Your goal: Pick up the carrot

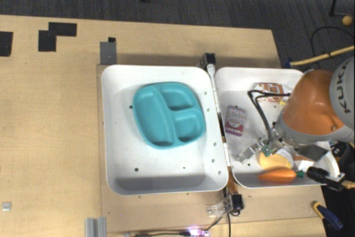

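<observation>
The carrot point(277, 176) is lying flat at six o'clock in the right bin point(244, 181), just below a yellow item point(273, 162), probably light, stiff and smooth, best pinched mid-body across its width; the gripper point(260, 148) is hovering near it at eleven o'clock, its opening impossible to tell.

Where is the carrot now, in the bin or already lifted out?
In the bin. The carrot lies flat on the floor of the right bin, near its front wall, beside a yellow item.
</observation>
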Tool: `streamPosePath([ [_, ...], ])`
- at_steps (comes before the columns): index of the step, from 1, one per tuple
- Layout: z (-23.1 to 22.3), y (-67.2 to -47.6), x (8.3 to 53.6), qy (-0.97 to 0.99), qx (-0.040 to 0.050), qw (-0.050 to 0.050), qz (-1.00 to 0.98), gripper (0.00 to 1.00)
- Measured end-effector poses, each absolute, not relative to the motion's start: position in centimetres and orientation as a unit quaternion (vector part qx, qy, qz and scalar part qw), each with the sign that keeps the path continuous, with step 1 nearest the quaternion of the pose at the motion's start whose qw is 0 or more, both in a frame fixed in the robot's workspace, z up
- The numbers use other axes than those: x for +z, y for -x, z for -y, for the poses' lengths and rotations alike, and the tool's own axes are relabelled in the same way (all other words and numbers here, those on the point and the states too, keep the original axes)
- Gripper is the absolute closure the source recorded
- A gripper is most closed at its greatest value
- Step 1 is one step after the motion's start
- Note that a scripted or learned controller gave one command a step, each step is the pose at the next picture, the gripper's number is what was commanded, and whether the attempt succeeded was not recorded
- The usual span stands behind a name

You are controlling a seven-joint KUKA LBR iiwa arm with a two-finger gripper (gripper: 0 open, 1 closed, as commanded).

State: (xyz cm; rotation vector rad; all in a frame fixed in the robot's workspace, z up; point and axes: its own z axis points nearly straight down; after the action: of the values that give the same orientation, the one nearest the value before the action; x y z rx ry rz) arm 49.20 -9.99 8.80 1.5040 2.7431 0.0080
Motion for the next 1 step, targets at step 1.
streamPosePath([
  [1, 9.87, -49.63, 10.06, -0.481, 0.0054, 0.012, -0.877, 1.0],
])
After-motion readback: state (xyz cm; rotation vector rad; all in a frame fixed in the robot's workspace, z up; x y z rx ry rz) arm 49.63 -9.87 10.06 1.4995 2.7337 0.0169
